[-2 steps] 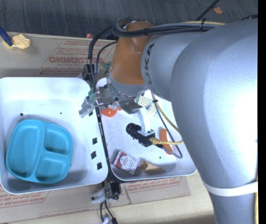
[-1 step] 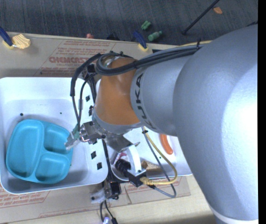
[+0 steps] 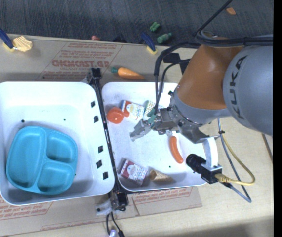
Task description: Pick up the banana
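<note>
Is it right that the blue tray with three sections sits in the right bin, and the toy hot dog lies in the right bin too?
Not quite. The camera view shows the blue tray in the left bin, not the right one. The toy hot dog does lie in the right bin, as you said.

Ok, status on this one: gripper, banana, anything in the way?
Gripper low over right bin, nothing between its fingers. No banana identifiable. Nearby: orange round item, hot dog, two packets.
</note>
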Robot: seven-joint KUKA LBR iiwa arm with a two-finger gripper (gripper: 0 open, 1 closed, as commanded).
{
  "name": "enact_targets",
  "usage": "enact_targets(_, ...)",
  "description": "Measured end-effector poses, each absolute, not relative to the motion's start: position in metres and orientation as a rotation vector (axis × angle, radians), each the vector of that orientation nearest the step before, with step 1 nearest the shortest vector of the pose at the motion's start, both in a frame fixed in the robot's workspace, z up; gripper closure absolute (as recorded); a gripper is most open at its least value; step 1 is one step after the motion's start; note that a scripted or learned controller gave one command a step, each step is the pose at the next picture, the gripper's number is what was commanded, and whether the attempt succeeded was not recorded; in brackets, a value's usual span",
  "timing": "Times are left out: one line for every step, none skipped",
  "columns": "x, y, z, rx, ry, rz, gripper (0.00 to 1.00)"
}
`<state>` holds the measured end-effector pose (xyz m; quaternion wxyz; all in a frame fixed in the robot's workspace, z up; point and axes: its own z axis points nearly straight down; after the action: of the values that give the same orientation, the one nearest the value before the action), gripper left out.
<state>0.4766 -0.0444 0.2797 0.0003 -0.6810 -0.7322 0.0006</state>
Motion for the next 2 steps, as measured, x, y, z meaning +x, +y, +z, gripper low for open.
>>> enact_targets(0.475, -0.005, 0.195, -1.841, -2.539, 0.005, 0.0)
enact_targets(0.476, 0.074, 0.191, -1.502, -2.756, 0.003, 0.0)
